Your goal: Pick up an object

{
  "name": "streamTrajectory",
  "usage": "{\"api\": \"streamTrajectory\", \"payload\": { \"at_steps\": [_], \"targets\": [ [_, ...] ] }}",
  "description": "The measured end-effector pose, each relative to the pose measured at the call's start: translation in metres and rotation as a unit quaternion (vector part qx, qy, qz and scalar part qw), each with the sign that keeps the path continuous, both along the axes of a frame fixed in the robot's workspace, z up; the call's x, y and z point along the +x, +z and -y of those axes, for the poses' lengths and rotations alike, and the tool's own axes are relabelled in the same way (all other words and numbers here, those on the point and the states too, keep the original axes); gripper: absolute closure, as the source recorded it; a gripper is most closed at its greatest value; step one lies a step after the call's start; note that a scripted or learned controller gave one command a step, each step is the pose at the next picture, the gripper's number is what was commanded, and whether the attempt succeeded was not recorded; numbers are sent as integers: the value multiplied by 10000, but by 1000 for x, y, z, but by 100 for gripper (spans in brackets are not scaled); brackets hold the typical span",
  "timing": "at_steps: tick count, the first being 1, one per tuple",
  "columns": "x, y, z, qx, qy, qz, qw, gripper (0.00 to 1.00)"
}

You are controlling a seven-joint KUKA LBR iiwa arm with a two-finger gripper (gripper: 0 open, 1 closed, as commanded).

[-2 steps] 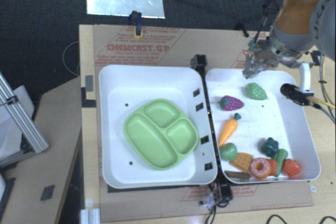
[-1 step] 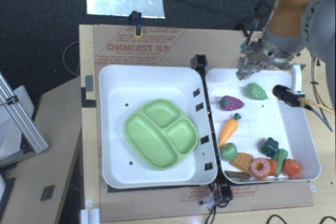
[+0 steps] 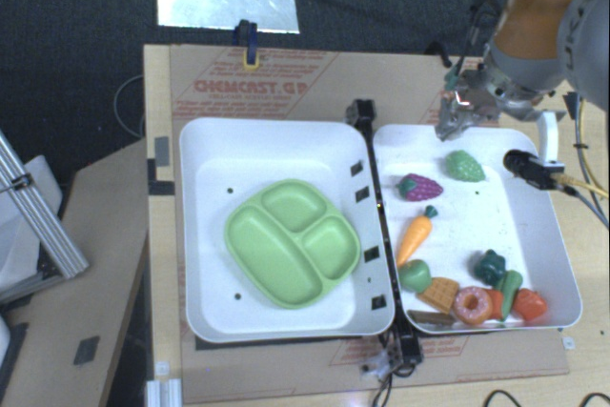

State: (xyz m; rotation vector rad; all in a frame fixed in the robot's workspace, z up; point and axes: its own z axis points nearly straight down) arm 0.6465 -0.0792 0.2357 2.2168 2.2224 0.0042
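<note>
Tool (image 3: 456, 126), grip state unreadable, hangs at the right bin (image 3: 562, 253) far rim, near green toy (image 3: 464, 166).

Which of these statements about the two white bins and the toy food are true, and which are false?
1. The green divided plate lies in the left bin. True.
2. The toy carrot lies on the plate. False: it lies in the right bin.
3. The pincer hovers near the right bin's far edge. True.
4. The purple grapes are clamped in the pincer. False: they lie on the bin floor.
5. The pink doughnut lies near the right bin's near edge. True.
</note>
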Motion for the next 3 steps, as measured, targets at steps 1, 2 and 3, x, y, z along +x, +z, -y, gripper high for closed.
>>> {"api": "streamTrajectory", "payload": {
  "at_steps": [1,2,3],
  "targets": [
    [2,-1,5,-3,-4,-1,10000,100],
    [-4,-11,11,-6,-8,-9,10000,100],
    [10,-16,1,-4,14,1,10000,100]
  ]
}}
